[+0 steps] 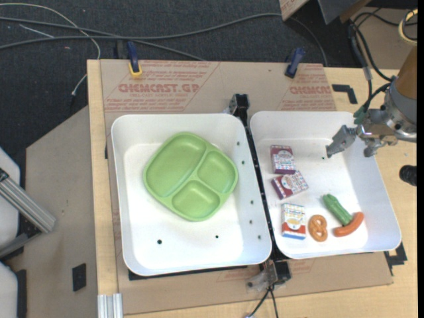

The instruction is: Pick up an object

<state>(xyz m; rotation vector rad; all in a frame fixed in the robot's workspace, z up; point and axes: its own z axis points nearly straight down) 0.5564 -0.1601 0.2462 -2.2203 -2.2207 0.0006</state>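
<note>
On the worktop's left bin [126, 177] we see a green divided plate [191, 175], stiff and broad, awkward to grip except at its rim. In the right bin [384, 197] lie three small cartons [289, 183], likely light and rigid, best pinched across their narrow sides; near the front edge, a pretzel [318, 227], pickle [337, 208] and sausage [349, 224] look slippery. Our end effector [352, 142] hovers spread wide, holding nothing, at the right bin's back edge.

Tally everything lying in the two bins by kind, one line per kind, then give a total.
Green divided plate, in the left bin: 1
Small cartons, in the right bin: 3
Pretzel: 1
Green vegetable piece: 1
Orange sausage: 1
Total: 7
</note>
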